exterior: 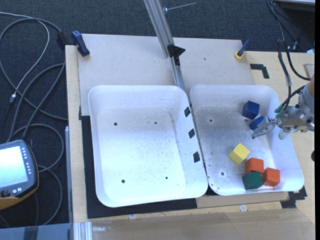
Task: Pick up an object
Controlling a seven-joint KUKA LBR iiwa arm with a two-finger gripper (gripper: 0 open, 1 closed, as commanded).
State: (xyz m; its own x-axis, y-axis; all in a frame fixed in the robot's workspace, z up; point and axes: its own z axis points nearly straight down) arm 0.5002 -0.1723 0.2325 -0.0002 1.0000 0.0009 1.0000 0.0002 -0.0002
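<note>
Right shallow white plastic bin (220, 99) with the two-finger metal gripper (263, 127) low over its right side, a small blue cube (258, 121) seemingly pinched between the narrow fingertips. A larger blue block (250, 108) sits just beyond the tool; yellow (239, 153), two orange (254, 164) (271, 176) and green (252, 180) blocks lie nearer the camera. Judged: grasp apparently made, lift remaining

A robotics lab: a pale desk (125, 59) on dark carpet (30, 4) carries 2 white bins (100, 99), clamped at the corners. Loose cables (25, 84) trail on the floor, a teach pendant (15, 171) lies at left, and an aluminium pole (157, 19) rises behind.
</note>
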